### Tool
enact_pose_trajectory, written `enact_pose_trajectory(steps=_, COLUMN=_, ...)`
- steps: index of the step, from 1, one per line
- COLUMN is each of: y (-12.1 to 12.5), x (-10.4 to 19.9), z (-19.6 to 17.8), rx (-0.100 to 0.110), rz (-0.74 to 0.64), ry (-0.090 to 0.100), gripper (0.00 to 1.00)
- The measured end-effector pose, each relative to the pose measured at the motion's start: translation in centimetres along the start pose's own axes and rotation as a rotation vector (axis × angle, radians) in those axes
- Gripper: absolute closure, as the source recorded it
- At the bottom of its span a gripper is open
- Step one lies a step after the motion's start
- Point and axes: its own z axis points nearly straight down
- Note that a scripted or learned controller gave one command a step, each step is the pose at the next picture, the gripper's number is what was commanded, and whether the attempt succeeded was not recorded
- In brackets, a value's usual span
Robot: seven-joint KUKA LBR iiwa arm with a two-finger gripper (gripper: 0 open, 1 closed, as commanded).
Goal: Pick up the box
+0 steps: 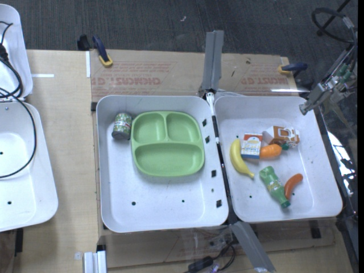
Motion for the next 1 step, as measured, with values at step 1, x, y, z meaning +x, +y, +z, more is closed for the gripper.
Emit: enact_pose_trajectory(steps=1, y=2.56, x=-0.43, z=-1.66, rx=0.0, rz=0.086, ry=0.0, gripper=0.0)
